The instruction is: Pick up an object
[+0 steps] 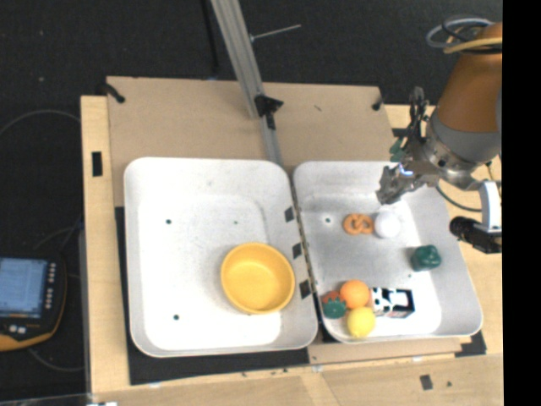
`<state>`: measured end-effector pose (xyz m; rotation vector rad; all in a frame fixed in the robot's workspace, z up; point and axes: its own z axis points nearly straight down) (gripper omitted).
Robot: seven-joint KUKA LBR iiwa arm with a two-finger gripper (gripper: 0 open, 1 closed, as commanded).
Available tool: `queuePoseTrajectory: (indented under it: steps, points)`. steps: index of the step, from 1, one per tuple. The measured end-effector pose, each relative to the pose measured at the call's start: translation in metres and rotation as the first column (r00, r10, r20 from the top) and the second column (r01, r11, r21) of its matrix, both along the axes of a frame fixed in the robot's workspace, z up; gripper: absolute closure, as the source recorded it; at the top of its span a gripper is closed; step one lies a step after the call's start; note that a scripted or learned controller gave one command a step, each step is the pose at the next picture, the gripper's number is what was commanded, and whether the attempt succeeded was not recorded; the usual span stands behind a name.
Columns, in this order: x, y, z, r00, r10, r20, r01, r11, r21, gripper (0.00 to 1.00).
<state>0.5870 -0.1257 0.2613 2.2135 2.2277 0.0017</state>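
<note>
The hand hangs over the upper part of the right bin, dark and small against the white floor, and from this angle I cannot tell how it is set. Nothing shows in its grip. Up at two o'clock from it rises the arm, orange band above a grey wrist.

Just below the hand, at six o'clock, sits a white ball, close under the tip. Touching that ball at nine o'clock lies an orange pretzel-shaped piece. Out at four o'clock, near the bin's right wall, rests a green block.

Farther down, along the bin's near edge, a cluster: an orange ball, a yellow ball just under it, a dark green piece at its eight o'clock, and a black-and-white object at its three o'clock.

Across the divider, at eight o'clock from the hand, the left bin carries a yellow bowl, upright, near its lower right corner. Both bins sit on the tan tabletop.
</note>
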Motion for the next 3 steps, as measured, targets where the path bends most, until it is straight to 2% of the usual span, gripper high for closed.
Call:
queuePoseTrajectory:
  steps: [1,3]
  points:
    - [0.002,0.062,-0.001,1.0,0.001,-0.001,-0.001,1.0,0.001,1.0]
    - [-0.016,0.173,-0.023,1.0,-0.004,-0.001,0.004,1.0,0.0,1.0]
